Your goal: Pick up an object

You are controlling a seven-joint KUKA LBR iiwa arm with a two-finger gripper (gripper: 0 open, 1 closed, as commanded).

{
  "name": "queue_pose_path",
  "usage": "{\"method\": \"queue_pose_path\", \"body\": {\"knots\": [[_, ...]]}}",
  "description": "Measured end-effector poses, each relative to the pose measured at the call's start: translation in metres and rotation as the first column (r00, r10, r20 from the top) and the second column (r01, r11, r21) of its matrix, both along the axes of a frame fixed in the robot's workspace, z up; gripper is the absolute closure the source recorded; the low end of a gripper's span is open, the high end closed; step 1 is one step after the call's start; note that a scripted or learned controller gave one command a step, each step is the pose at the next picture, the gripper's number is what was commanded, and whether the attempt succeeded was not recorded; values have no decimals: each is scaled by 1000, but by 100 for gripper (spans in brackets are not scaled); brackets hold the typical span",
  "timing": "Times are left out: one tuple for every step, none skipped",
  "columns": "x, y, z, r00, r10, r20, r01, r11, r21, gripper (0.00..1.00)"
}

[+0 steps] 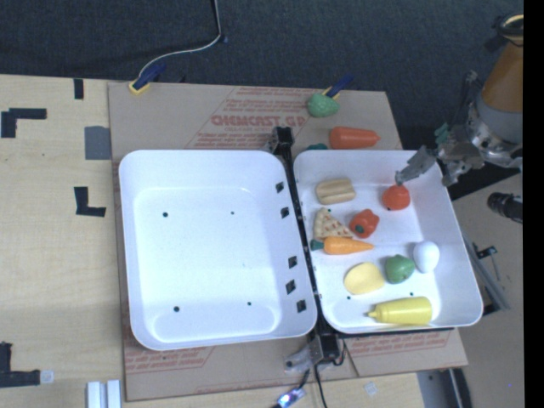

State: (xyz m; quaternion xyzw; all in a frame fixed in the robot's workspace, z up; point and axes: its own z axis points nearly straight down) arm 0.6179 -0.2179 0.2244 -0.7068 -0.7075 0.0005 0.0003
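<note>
Gripper [406, 175] finger state: can't tell. Tomato [395, 198] just below it; descend straight, centre, then close.

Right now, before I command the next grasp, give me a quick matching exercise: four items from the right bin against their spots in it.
Things:
1. yellow bottle
2. bread piece
3. white egg
4. red tomato

Places:
A. just below the gripper, near the bin's far edge
B. near edge of the right bin
C. far-left part, close to the divider
D. right side, beside the green vegetable

Pairs: 1-B, 2-C, 3-D, 4-A
</note>
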Motion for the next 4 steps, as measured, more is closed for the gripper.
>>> {"method": "queue_pose_path", "body": {"knots": [[44,-4,-148,1000,3,-2,-3,1000,0,0],[34,-6,-20,1000,-1,9,1,1000,-3,0],[49,-4,-147,1000,2,-4,-2,1000,1,0],[52,-6,-27,1000,0,10,0,1000,-3,0]]}}
